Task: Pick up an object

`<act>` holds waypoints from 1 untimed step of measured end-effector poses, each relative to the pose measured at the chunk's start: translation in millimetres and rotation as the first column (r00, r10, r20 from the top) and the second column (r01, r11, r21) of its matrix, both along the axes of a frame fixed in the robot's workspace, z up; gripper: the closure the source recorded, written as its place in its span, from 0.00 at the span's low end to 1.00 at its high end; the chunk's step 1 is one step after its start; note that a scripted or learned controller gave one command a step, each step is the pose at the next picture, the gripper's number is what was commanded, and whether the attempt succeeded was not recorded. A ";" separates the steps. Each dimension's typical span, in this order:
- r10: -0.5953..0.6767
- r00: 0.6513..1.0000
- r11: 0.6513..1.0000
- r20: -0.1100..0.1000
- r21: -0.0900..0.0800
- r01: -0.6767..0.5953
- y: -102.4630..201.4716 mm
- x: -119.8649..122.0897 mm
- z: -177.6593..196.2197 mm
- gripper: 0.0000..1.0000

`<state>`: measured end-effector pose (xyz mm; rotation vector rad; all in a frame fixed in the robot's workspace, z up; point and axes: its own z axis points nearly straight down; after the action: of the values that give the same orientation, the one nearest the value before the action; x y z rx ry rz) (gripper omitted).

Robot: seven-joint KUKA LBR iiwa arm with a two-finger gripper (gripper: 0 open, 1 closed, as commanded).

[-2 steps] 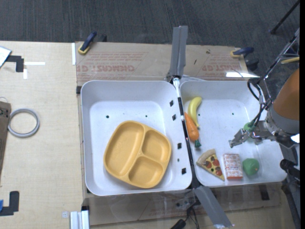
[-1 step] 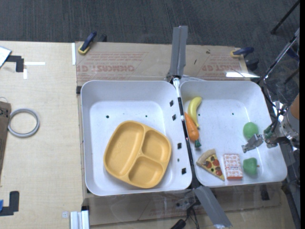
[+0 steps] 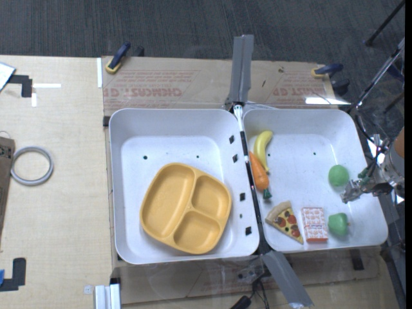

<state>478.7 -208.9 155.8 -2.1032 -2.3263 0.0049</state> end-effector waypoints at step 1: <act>0.079 0.997 0.997 0.000 0.001 -0.079 -12.8 8.7 -30.5 1.00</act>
<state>487.4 -221.7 125.3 -2.0098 -2.4068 0.0032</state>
